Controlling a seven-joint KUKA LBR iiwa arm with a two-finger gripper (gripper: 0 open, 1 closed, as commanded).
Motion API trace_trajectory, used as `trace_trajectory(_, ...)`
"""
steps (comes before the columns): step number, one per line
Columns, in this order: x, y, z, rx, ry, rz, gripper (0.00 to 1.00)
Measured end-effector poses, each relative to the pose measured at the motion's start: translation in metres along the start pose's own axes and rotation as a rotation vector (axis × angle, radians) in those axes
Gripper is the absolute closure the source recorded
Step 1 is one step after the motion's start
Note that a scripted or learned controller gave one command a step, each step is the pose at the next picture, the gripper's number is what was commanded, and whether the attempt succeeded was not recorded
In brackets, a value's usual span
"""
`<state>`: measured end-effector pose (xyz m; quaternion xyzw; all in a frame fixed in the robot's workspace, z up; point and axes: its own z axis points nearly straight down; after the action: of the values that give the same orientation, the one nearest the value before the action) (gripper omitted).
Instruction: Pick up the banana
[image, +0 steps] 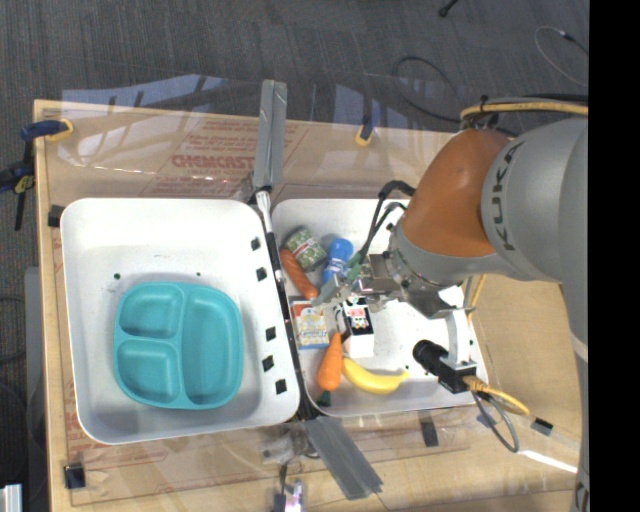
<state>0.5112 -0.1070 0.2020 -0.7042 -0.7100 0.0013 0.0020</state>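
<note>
Nearest the camera, the banana (374, 378) lies flat along the lower edge of the right bin (400, 408), tucked just beside a carrot (330, 366) standing on a slant. Above it, mid-frame, the gripper (352, 293) hangs over a clutter of small packets, not over the fruit. Can't tell how wide it's set, honestly. Over in the left bin (90, 240) a teal divided tray (180, 343) sits alone, probably there as a drop-off spot.

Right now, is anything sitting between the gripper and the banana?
Partly. The gripper hangs over the right bin, above a small black-and-white box lying between it and the banana. A carrot touches the banana's left end.
</note>
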Motion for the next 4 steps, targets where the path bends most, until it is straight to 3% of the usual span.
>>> trace_trajectory(1,-0.033,-0.035,0.047,-0.001,0.000,-0.473,0.00)
trace_trajectory(2,-0.089,-0.034,0.060,-0.005,-0.004,-0.675,0.00)
trace_trajectory(3,-0.103,-0.034,0.109,-0.003,-0.003,-0.935,0.00)
trace_trajectory(4,-0.103,-0.033,0.099,-0.003,-0.002,-0.939,1.00)
